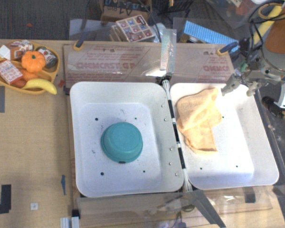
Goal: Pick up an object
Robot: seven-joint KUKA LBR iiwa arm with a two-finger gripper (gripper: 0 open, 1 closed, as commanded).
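Pincer [239, 84] hangs with fingers spread, nothing between them, just right of the yellow cloth [198, 118].

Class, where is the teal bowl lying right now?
The teal bowl sits upside down in the left bin, near its middle, across the divider from the yellow cloth in the right bin.

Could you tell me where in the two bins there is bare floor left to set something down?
In the left bin, bare floor rings the teal bowl, widest toward the far corners. In the right bin, everything right of and nearer than the yellow cloth is bare. The gripper hangs at the far edge, by the cloth's corner, so it is tight there.
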